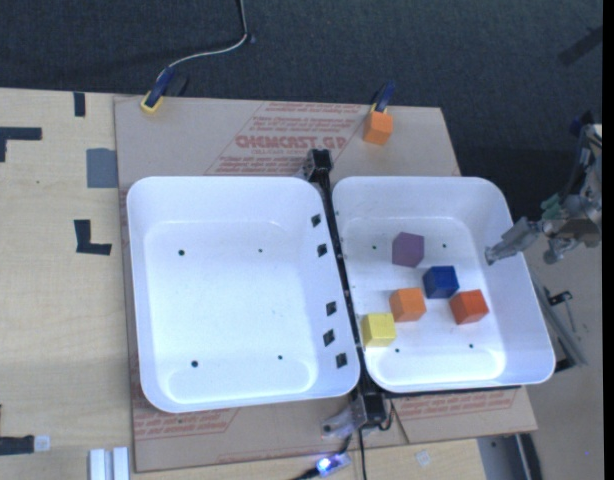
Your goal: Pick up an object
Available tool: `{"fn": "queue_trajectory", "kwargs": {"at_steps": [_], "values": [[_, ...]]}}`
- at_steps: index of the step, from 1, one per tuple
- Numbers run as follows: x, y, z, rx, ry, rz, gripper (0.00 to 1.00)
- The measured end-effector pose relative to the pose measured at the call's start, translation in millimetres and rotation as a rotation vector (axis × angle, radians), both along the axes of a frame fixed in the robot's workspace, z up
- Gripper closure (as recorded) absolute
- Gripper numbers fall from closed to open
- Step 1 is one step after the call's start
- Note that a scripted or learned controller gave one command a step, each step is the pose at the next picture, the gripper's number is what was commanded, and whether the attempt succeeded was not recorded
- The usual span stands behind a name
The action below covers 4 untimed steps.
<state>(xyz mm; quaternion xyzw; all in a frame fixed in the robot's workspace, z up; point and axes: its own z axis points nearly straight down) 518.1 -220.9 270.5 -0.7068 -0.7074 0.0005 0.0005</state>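
The approach step is judged to be in hand: nothing is held, and the gripper [499, 248] is seen at the three o'clock rim of the right bin [507, 363], above the wall rather than over the blocks. Whether the tool is released or clenched cannot be told from this view. Five blocks are held in the right bin: a purple block [408, 249] toward twelve o'clock, a blue block [441, 281] at centre, an orange block [408, 304] just beside it at eight o'clock, a red-orange block [469, 306] at four o'clock, and a yellow block [378, 328] near the seven o'clock wall. No blocks are seen in the left bin [147, 268]. Next, a move toward nine o'clock and a descent over one block are called for; the red-orange block lies nearest.
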Motion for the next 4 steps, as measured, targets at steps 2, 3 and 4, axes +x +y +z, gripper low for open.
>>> {"fn": "queue_trajectory", "kwargs": {"at_steps": [2,3,4], "values": [[10.9,-2.5,-175.1,-0.001,-0.003,0.001,1.0],[30.2,88.6,-185.5,0.0,-0.002,0.007,1.0],[68.7,162.9,-81.0,0.0,-0.008,0.007,1.0]]}}
